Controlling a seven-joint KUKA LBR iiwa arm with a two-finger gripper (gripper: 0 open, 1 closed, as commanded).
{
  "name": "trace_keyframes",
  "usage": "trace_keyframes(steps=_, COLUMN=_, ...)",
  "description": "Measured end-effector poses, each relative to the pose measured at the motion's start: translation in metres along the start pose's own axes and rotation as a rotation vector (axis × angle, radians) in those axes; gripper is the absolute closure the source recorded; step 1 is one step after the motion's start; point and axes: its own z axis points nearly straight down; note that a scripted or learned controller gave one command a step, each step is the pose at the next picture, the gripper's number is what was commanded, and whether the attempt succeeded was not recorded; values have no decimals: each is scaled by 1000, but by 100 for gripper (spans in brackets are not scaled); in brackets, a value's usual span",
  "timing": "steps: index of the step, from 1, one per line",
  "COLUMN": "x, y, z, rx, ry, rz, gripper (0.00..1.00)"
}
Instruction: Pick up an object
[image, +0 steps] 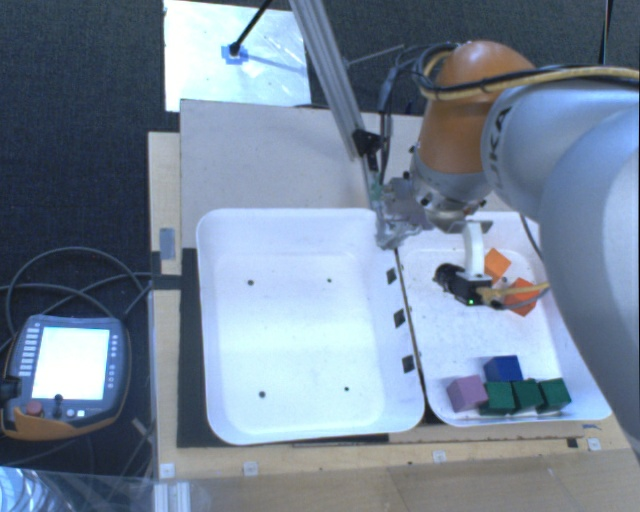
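At the far end of the shared rim: gripper (390, 228); grip state cannot be told.
Right bin (450, 340), near corner: blue block (503, 368), purple block (465, 392), green blocks (525, 396).

Right bin (450, 340) rim partly under arm (560, 150) – orange block (497, 264) half-hidden.

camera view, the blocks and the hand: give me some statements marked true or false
1. The blue block lies in the right bin. True.
2. The hand is above the rim where the left bin meets the right bin. True.
3. The purple block lies in the left bin. False: it is in the right bin, beside the green blocks.
4. The orange blocks touch the green blocks. False: they lie farther back in the right bin, apart from the green ones.
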Motion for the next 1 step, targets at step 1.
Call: trace_keyframes(steps=1, x=51, y=5, z=-10, rx=0, ry=1, rz=0, gripper=100)
